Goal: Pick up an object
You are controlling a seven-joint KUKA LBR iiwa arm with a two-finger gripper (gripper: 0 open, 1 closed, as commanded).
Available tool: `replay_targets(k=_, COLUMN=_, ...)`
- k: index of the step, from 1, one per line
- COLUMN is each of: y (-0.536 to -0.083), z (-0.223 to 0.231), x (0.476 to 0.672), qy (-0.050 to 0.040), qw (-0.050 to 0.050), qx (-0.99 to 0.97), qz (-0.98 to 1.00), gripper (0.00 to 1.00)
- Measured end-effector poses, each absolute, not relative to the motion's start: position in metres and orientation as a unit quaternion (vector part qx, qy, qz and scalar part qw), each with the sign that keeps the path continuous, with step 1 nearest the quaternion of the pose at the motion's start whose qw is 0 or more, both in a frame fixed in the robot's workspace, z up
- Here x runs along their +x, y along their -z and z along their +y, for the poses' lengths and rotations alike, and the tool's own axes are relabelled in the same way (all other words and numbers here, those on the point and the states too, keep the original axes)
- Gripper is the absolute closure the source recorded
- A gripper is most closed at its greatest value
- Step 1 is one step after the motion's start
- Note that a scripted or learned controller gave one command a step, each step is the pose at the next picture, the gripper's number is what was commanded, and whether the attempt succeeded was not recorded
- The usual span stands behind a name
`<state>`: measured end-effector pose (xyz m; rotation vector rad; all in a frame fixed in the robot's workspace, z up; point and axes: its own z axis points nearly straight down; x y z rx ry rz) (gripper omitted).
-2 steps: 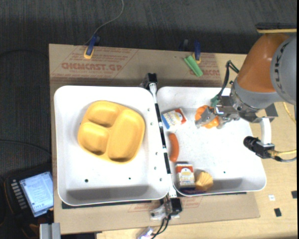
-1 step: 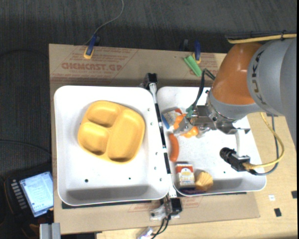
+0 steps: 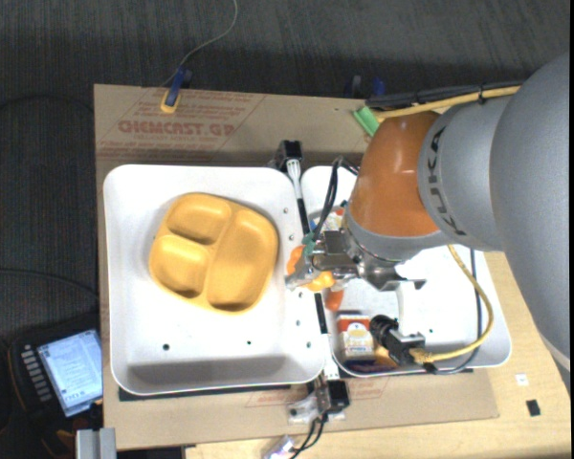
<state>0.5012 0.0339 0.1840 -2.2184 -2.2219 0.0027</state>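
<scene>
Camera view: reach phase, jaws (image 3: 318,268) low over the right bin (image 3: 493,338) at its left wall; jaw opening hidden, cannot tell. Small orange object (image 3: 333,297) just beside. Next: settle squarely, close. Yellow 3-part tray (image 3: 213,250) in left bin (image 3: 124,285); cables (image 3: 450,352) crowd.

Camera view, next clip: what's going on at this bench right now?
A grey KUKA arm with an orange band reaches in from the right and hangs low over the right bin, near the wall it shares with the left one. Its gripper sits among small, partly hidden items there, including an orange piece; whether it holds anything can't be told. The left bin holds a yellow three-compartment tray, lying untouched.
</scene>
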Motion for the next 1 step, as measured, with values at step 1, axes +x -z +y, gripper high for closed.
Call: replay_targets(k=1, y=-0.1992, z=0.1046, x=0.4958, qy=-0.0007, qw=0.001, qx=-0.706, qz=-0.708, gripper=1.00)
